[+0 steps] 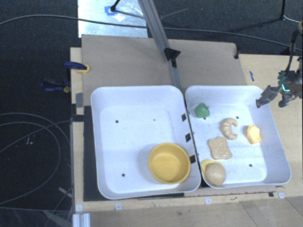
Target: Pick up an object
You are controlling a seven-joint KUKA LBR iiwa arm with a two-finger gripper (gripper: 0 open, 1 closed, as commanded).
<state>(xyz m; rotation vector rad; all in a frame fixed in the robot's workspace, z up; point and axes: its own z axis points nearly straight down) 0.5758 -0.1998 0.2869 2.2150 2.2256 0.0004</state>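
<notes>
The right bin [277, 162] holds a small green pepper [202, 110], a pale croissant [229, 127], a yellow wedge [253, 134], a tan square cracker [219, 148] and a round beige bun [215, 173] at its near left corner. A yellow bowl [169, 162] stands in the left bin [106, 126] near the front right. My gripper [274, 98] hangs at the right edge of the view, over the right bin's far right corner. It is open, with nothing between its fingers, and well apart from every object.
A grey metal pole [156, 22] slants down from the top to the divide between the bins. Blue and yellow clamps [71, 74] grip the bench's left edge. Cables lie on the dark floor at left.
</notes>
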